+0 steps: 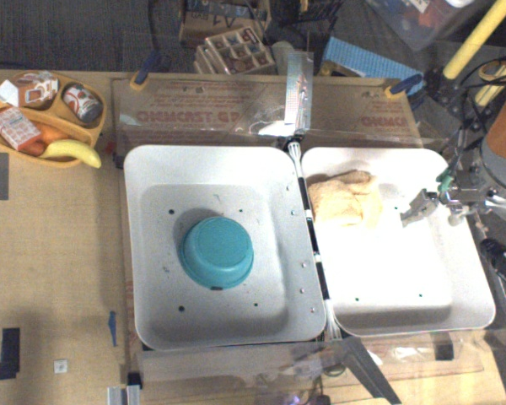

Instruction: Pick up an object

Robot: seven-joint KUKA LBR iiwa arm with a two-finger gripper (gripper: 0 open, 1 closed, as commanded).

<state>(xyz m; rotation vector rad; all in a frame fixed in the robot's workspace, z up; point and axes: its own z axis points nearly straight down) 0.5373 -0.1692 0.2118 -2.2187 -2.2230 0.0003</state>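
The gripper (423, 205) hangs over the right bin (405, 298), jaws apart on nothing; a pale cloth (344, 199) (crumpled) lies nearby, a teal bowl (218, 251) in the left bin (152, 310).

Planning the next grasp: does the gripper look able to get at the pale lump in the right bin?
Probably yes. The gripper hovers over the right bin, beside the pale lump, with only bare bin floor between them.
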